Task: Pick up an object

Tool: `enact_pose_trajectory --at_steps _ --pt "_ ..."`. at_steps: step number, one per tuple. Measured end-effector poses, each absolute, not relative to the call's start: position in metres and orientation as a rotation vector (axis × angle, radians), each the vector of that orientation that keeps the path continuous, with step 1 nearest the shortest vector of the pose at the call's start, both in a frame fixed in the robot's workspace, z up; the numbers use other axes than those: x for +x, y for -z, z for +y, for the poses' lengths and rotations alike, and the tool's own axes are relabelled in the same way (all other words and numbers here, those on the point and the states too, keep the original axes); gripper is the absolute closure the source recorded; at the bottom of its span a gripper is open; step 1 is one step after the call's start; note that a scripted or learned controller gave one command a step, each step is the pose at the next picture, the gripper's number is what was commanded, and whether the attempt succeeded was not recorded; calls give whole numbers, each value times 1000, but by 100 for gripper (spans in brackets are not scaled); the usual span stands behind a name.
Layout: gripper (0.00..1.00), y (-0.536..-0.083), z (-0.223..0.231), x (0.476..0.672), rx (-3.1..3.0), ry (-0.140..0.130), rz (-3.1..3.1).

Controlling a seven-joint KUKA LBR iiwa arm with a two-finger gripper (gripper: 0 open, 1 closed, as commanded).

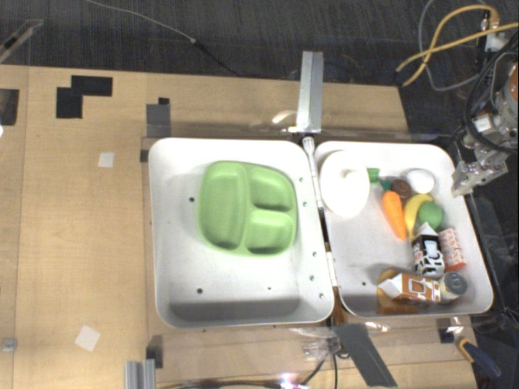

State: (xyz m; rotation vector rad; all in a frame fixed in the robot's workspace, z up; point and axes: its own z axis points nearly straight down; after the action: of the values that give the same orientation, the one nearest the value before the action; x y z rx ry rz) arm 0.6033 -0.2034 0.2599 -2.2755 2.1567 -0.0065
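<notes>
Jaws (473,177) sit beside the right bin's (480,241) edge, near the banana (415,207).

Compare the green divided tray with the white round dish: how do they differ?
The green divided tray lies alone in the left bin; the white round dish sits in the right bin near other items. The tray is larger, squarish and compartmented; the dish is smaller and round.

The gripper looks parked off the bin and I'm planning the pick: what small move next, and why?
Probably slide the gripper left over the right white bin. It sits at that bin's right edge, beyond the rim, while the orange carrot, yellow banana and green round fruit lie inside, just left of it.
</notes>
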Motion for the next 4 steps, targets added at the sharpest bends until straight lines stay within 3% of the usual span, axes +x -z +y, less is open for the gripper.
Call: enact_pose_trajectory --at_steps 1,2,3,4 --pt "100 -266 -158 670 -2351 5 2071" --pt "100 -278 -86 671 -2164 5 2265" --pt "100 -251 -139 667 -2615 5 1734" --pt "100 -263 -71 661 -2580 5 1778"
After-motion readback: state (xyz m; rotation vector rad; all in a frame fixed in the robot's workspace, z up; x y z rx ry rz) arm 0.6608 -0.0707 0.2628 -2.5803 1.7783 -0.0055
